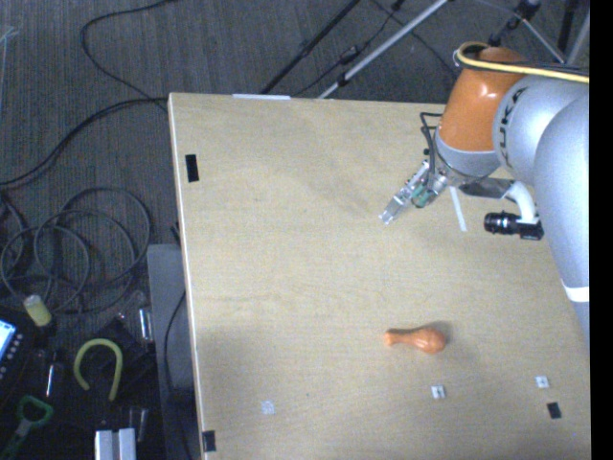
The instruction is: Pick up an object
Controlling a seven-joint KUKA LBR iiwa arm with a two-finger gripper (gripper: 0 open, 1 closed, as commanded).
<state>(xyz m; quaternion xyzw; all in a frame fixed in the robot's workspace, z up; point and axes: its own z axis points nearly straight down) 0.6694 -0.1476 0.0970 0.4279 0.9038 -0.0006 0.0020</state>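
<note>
Object: a small orange pear-shaped thing (418, 339) lies flat on the tan bench (287, 257), at about 5 o'clock.
Hand: the hand (400, 205) hangs at about 2 o'clock, well apart from it.
Fingers: too blurry, cannot tell.

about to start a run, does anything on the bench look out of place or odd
Nothing looks spilled or damaged. One orange pear-shaped object lies on its side on the tan bench top, apart from the gripper, which hangs above the surface further back. A few small markers sit near the front right corner.
</note>
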